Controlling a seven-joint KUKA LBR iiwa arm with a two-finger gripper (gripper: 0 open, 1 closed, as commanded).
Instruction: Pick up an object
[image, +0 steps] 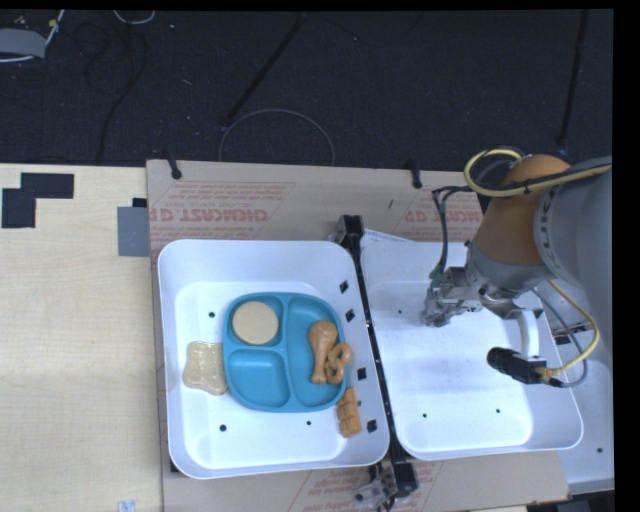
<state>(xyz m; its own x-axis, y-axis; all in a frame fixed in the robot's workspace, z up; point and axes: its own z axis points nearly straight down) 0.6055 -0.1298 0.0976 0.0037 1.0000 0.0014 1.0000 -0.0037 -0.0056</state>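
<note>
In the right bin (480, 430) my gripper (438, 312) hangs low over the upper left part of the floor, with no object visible under it. The objects lie in the left bin (190, 270). A blue divided plate (265, 385) there carries a round tan disc (254, 322), a tan drumstick shape (322, 345) and a small pretzel (338, 360). A pale bread slice (205, 367) rests against the plate's left edge. A small brown piece (348, 412) lies by the plate's lower right corner.
A black divider clip (365, 330) runs between the two bins. A black part with a yellow cable (515, 365) hangs from the arm over the right bin. The arm's grey body and orange band (515, 220) stand over that bin's upper right.
</note>
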